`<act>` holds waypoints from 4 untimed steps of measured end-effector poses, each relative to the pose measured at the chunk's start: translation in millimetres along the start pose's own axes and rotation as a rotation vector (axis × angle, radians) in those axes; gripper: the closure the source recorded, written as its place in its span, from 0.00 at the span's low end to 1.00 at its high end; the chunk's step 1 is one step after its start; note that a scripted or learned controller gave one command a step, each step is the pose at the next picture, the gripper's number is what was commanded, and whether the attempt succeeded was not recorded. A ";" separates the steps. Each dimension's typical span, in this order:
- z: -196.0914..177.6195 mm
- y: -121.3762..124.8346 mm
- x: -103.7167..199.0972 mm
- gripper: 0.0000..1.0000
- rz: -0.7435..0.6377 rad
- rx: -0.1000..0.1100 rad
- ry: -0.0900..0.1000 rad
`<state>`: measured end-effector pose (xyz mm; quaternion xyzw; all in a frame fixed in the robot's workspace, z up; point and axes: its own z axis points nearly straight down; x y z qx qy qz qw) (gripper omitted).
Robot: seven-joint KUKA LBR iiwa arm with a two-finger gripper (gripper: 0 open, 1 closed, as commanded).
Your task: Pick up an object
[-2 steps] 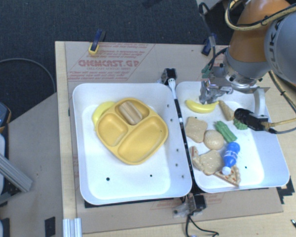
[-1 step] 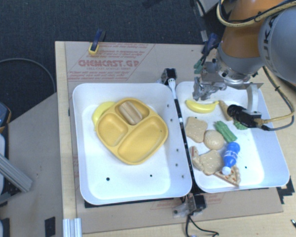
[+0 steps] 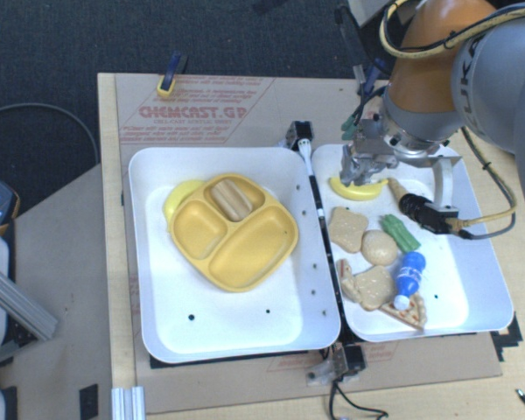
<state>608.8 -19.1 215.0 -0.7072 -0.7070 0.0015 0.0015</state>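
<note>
The arm (image 3: 472, 68) reached in from the upper right, its gripper (image 3: 360, 171) low over the yellow banana (image 3: 360, 189) at the right bin's (image 3: 486, 300) upper left. Whether it gripped could not be told, so nothing looked lifted yet.

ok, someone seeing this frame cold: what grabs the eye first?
Probably the grey arm with its orange band, reaching in from the right with its gripper down over a yellow banana at the far end of the right bin. Next, the yellow divided plate in the left bin, a hot dog bun in one compartment. Then the toy food cluster and blue bottle nearer in the right bin.
</note>
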 end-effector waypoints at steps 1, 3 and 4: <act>-0.3 1.0 1.8 1.00 -0.001 -0.002 0.000; -1.5 1.3 11.0 1.00 -0.002 -0.003 0.001; -18.3 -3.0 8.2 1.00 0.000 -0.008 0.000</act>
